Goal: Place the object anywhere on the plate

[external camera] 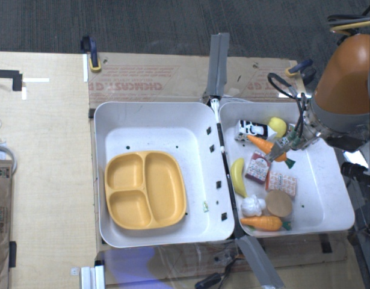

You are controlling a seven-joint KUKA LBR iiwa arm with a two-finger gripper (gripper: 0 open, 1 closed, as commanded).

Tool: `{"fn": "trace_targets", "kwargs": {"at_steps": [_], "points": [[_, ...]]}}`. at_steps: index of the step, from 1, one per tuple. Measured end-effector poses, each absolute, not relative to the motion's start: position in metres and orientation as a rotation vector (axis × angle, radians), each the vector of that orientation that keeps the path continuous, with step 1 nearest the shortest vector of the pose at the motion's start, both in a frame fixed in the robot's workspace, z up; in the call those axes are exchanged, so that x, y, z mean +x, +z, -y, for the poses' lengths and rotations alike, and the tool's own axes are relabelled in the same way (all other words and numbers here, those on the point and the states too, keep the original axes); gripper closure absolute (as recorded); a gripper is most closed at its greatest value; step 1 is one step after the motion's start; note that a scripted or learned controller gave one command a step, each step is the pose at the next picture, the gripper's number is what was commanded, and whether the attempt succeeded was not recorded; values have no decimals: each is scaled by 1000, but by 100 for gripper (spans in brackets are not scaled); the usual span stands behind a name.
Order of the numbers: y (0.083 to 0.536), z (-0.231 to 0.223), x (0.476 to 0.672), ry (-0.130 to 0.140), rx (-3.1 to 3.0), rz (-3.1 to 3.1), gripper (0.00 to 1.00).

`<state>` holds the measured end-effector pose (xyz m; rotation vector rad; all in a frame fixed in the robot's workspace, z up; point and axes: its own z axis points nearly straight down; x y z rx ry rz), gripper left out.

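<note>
A yellow three-compartment plate (145, 189) lies in the left white bin (112, 125). The right bin (329, 185) holds several toy foods. My gripper (280, 149) hangs low over the upper middle of that bin, right at the thick end of an orange carrot (259, 142) that lies slanted beneath it. A yellow lemon (277, 126) sits just up and left of the gripper. A red packet (257, 167) lies just below the carrot.
Also in the right bin are a banana (237, 177), a second red packet (281, 182), a brown disc (280, 204), a white garlic (252, 206), another carrot (264, 223) and a black-and-white item (251, 127). A divider wall (219, 155) separates the bins.
</note>
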<state>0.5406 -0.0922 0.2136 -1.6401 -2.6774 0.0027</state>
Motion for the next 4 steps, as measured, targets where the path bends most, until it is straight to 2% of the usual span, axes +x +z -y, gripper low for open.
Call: {"fn": "trace_targets", "kwargs": {"at_steps": [1,2,3,4], "points": [[188,-28,537,6,-1291,2858,100],[188,-28,537,6,-1293,2858,0],[158,-139,622,6,-1414,2803,0],[158,-139,622,6,-1413,2803,0]]}}
